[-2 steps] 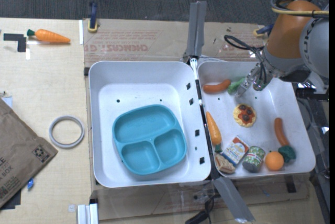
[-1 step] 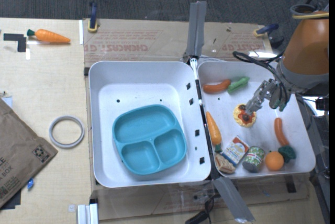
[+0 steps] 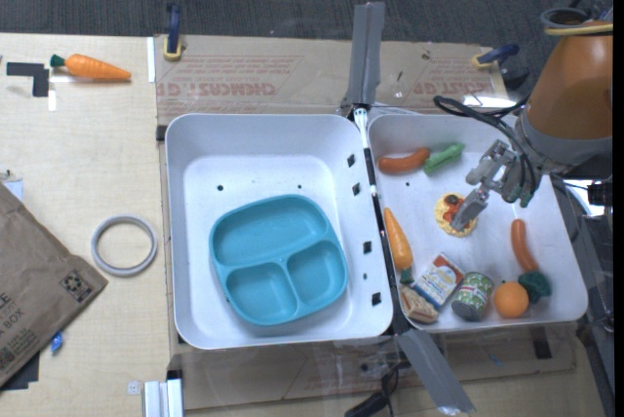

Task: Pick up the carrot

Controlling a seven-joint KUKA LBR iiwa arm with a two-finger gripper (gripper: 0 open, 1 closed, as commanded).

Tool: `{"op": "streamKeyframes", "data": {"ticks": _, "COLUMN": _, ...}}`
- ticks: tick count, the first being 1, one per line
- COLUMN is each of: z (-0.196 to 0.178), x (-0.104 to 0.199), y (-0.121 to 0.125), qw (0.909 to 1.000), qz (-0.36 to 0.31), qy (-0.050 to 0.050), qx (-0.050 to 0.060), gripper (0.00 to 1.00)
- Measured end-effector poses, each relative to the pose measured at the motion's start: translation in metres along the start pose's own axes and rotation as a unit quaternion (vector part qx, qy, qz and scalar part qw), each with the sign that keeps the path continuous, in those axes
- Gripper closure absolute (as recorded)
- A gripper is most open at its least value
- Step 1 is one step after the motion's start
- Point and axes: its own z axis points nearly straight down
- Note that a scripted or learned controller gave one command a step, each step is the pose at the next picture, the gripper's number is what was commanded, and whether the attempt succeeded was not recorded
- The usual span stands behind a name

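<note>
Cardboard sheeting (image 3: 292, 74) is laid over the bench, and two shallow white plastic bins are set on it side by side. A turquoise three-compartment plastic tray (image 3: 280, 258) is seen in the left bin (image 3: 185, 210). In the right bin (image 3: 565, 249), the orange toy carrot (image 3: 397, 241) is laid against the left wall, near the divider between the bins. The two-finger gripper (image 3: 475, 206) is poised over a small round pizza-like toy (image 3: 453, 213) towards the middle of the right bin, to the right of the carrot and clearly apart from it. Nothing is seen between its fingers; whether they are spread or closed cannot be told. Nearer the back wall of the right bin a red sausage-shaped toy (image 3: 404, 161) and a green pod-shaped toy (image 3: 445, 156) are placed. Along the front wall a small printed packet (image 3: 437, 284), a green-labelled can (image 3: 472, 295) and an orange ball-shaped fruit (image 3: 511, 299) are lined up.
</note>
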Motion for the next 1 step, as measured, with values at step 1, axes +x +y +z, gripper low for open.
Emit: {"op": "streamKeyframes", "data": {"ticks": 1, "z": 0.0558, "x": 0.0248, "y": 0.0118, "qw": 0.9769, "qz": -0.214, "qy": -0.003, "qx": -0.001, "gripper": 0.00}}
